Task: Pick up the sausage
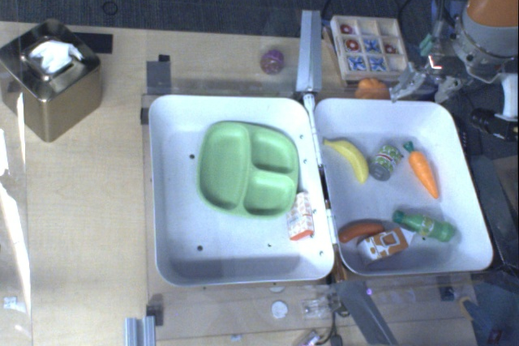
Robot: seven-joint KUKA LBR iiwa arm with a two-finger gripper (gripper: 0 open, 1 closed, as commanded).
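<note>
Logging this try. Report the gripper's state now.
Gripper: cannot tell; it hangs over the right bin's far edge, away from the sausage.

one camera overhead, slanted, overlooking both bins (243,105).

- Reddish-brown sausage (364,230)
- Yellow banana (349,158)
- Orange carrot (423,173) with green top
- Green bottle (424,225)
- Pale green divided tray (247,167)
- White bins (174,198)

The wooden bench (97,215) bears two white bins (174,255), a metal tissue box (50,89), a small purple ball (272,61) and a tic-tac-toe board (369,47).
</note>
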